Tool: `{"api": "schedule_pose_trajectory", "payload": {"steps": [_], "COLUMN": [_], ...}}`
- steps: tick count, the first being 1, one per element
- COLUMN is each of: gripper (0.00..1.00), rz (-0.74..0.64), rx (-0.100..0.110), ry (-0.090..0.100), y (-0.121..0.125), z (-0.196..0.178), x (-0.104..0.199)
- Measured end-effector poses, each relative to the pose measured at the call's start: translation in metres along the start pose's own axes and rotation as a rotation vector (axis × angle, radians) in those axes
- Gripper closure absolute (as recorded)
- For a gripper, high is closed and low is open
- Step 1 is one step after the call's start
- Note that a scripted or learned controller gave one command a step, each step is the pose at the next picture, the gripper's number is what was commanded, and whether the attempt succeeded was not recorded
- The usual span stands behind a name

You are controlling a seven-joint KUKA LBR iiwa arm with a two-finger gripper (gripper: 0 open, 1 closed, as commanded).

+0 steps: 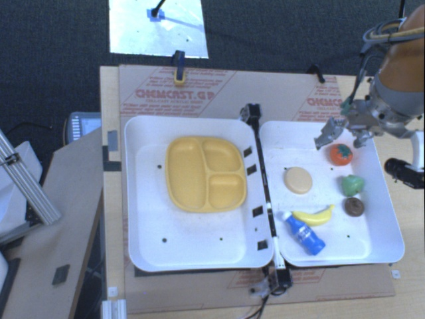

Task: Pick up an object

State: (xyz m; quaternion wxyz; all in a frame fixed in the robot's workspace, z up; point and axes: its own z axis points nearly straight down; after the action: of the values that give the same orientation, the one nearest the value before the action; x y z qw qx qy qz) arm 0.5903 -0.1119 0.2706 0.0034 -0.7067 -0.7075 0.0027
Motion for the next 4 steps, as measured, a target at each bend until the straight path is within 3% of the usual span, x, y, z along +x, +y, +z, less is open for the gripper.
{"api": "schedule_pose_trajectory", "payload": {"steps": [1, 4], "gripper": [0.0, 0.0], "rz": [-0.002, 0.001], "rx": [-0.01, -0.007], "ry": [-0.001, -0.001], "y": [0.002, 0.006], "z": [-0.006, 0.141], "x": [0.0, 0.009]}}
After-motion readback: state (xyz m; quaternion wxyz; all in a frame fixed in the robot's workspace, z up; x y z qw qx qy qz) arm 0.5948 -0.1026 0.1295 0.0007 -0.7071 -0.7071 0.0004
